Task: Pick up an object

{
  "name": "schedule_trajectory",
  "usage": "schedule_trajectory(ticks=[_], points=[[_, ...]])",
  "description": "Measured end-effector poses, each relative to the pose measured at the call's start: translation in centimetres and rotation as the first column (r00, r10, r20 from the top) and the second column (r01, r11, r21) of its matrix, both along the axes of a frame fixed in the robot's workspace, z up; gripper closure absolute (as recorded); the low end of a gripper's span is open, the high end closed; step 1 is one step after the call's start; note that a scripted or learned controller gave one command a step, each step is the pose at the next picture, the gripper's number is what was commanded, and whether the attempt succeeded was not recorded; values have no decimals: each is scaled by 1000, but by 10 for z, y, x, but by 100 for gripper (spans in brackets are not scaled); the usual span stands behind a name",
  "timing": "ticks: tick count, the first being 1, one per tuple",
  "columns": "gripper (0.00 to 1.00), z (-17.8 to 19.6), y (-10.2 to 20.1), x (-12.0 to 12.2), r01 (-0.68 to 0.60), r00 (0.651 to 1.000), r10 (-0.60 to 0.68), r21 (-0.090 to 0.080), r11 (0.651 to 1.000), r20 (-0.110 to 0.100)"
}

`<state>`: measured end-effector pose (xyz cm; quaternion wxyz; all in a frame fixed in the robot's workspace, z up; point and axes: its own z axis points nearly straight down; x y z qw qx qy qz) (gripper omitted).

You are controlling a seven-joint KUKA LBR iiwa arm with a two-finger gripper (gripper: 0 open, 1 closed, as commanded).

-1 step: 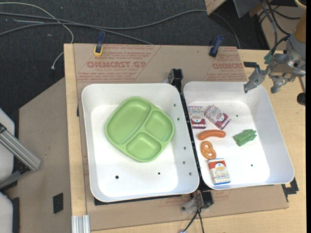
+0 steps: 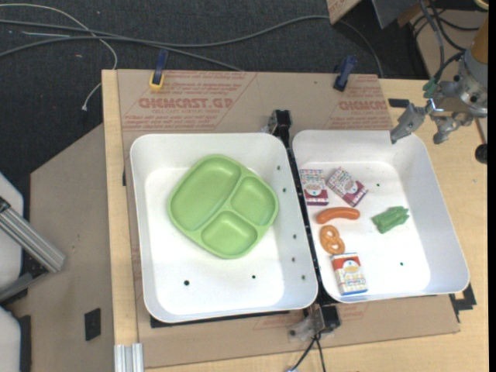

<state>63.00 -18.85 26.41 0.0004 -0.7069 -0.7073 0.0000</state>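
Grey gripper (image 2: 424, 127) spread open, empty, 1 o'clock of right bin (image 2: 438, 208) | descend centred over green toy (image 2: 390, 218), 7 o'clock

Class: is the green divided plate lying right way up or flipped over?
Right way up: the green divided plate shows its three hollow compartments.

Grey metal tool (image 2: 422, 127), two slim fingers

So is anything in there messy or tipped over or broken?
Nothing looks broken or spilled. The green plate sits turned at a slant in the left bin, and the toy food packets in the right bin lie flat at mixed angles.
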Motion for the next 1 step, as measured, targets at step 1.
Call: schedule_trajectory(ticks=[1], points=[[0, -42, 5, 0, -1, 1000, 1, 1, 1000, -4]])
